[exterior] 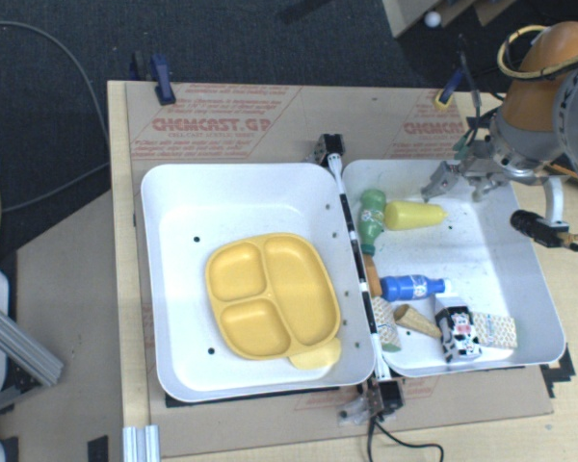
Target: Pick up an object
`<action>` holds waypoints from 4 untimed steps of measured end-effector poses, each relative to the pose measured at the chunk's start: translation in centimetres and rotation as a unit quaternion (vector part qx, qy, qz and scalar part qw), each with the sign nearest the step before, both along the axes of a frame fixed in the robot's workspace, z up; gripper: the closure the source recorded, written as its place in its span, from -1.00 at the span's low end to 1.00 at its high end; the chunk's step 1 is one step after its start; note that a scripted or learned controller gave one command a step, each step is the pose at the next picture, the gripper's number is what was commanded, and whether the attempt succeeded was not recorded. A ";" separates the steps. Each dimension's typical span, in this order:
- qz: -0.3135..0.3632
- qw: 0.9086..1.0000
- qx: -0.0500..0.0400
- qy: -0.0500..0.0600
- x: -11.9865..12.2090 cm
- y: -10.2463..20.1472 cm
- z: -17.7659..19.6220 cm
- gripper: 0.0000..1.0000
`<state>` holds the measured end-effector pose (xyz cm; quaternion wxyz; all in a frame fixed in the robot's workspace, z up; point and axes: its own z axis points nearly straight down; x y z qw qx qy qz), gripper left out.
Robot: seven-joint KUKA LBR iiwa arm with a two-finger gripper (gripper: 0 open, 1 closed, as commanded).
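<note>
Beside the yellow bottle (pixel 414 216), the fingers (pixel 459 182) hang spread and empty.

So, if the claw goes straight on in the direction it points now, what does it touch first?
Probably the yellow toy: the claw sits over the right bin, angled down and left toward it. Depth is unclear, so it might reach the bin floor first.

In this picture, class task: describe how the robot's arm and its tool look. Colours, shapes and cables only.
The arm is rounded and grey, with an orange band above the wrist. A thin yellowish cable loops beside the band. Below the wrist sits a metal grey tool, slim and angular, with dark wires running along it.
</note>
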<state>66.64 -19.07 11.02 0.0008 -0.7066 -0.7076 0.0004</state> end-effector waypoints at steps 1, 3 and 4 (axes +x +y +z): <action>0.000 1.000 0.000 0.000 -2.1 4.4 -2.6 -1.00; -0.001 1.000 -0.001 -0.001 -4.3 1.7 -2.5 -1.00; 0.000 1.000 0.000 0.000 -14.1 14.7 7.4 -1.00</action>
